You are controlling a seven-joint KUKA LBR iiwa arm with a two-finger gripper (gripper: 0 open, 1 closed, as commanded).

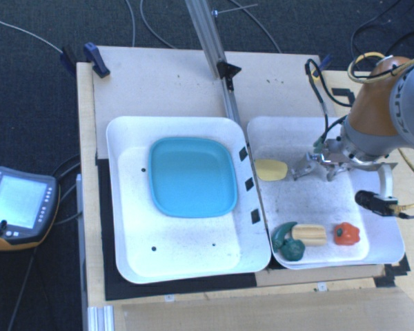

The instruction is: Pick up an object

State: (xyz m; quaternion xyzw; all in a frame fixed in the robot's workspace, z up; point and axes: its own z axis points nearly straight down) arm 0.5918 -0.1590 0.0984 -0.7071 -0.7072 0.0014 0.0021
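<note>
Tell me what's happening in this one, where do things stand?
The arm reaches in from the right, and its gripper hangs over the right bin, holding nothing that can be seen. A yellow object lies just to its left, near the divide between the bins. Along the bin's near edge sit a green object, a tan block and a red-orange one. The left bin holds a blue plate. Nothing has been picked up yet.

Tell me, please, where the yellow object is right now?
It lies in the right bin, against its left wall, just left of the hand and above the green toy.
</note>
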